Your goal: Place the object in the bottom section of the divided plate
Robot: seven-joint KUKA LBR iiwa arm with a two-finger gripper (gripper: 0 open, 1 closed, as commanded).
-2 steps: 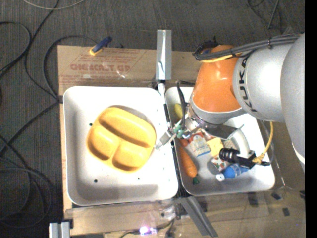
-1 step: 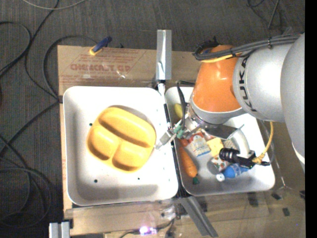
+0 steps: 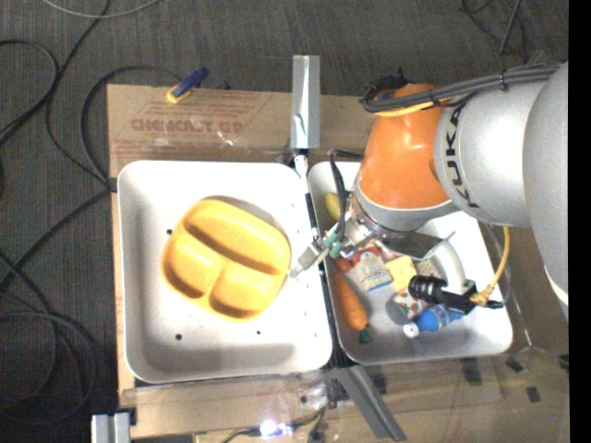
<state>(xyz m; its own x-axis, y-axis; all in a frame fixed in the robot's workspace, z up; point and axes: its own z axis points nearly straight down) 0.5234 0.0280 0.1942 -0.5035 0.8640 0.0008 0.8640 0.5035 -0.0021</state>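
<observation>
Now: fingers over bins' shared rim, grip unclear | divided plate left bin, margins open

Grey KUKA arm, orange band, black lettering.

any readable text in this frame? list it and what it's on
"KUKA": on the arm, running vertically beside the orange band.
Red print on the cardboard behind the left bin: upside down and blurred, not readable.
Packet in the right bin: printed label, too small to read.
</observation>
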